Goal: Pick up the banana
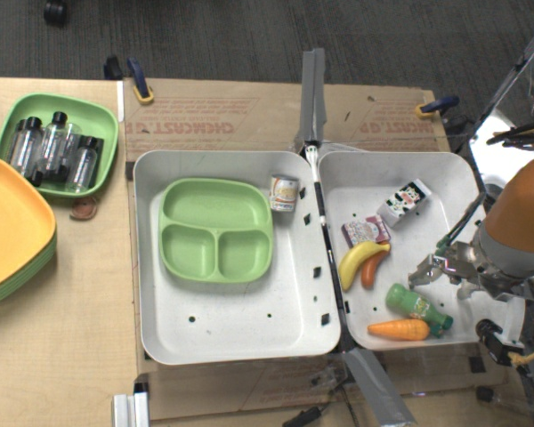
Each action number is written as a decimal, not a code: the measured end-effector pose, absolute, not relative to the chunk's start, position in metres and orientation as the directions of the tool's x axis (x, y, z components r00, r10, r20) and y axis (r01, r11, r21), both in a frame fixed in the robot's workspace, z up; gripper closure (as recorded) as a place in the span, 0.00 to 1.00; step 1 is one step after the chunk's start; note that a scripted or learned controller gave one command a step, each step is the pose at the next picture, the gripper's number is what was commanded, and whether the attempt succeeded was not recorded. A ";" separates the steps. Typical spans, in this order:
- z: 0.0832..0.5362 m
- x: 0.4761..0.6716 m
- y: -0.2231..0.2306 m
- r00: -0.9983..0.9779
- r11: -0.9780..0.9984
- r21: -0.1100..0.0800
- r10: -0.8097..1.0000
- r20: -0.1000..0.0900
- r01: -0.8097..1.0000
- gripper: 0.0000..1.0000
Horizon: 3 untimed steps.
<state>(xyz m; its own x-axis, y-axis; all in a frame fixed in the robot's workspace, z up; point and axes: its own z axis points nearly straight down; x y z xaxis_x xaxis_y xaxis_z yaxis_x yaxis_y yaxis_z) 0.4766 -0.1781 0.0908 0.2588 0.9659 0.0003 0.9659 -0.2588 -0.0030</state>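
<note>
One claw (438, 269) is all I have, and it hangs at the right side of the right bin (458, 172), low over the white floor; from this angle I cannot tell how it is set. It holds nothing that I can see. Nearest to it, just to the left, lies a green bottle (416, 303) on its side, and touching the bottle from below is a carrot (399, 330), near the bin's front edge. Farther left is the banana (360, 261), yellow and curved, lying flat on the bin floor close to the wall shared with the other bin, well apart from my claw. A small red-orange piece (369, 271) rests against the banana's right side. Just above the banana sits a pink packet (366, 230), and up and to the right of that a little black-and-white carton (404, 201). In the left bin (151, 265) lies a green divided plate (217, 229), with a small can (284, 193) beside its upper right corner. On the bench (62, 327) at far left, a green tray (22, 114) holds dark-capped bottles (55, 152), beside stacked yellow plates (13, 238).
</note>
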 end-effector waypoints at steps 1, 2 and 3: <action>0.115 0.477 -0.120 0.314 -0.314 -0.003 0.949 0.000 0.949 0.00; 0.127 0.477 -0.165 0.351 -0.351 -0.003 0.937 -0.001 0.937 0.00; 0.108 0.477 -0.208 0.147 -0.147 -0.004 0.989 0.002 0.989 0.00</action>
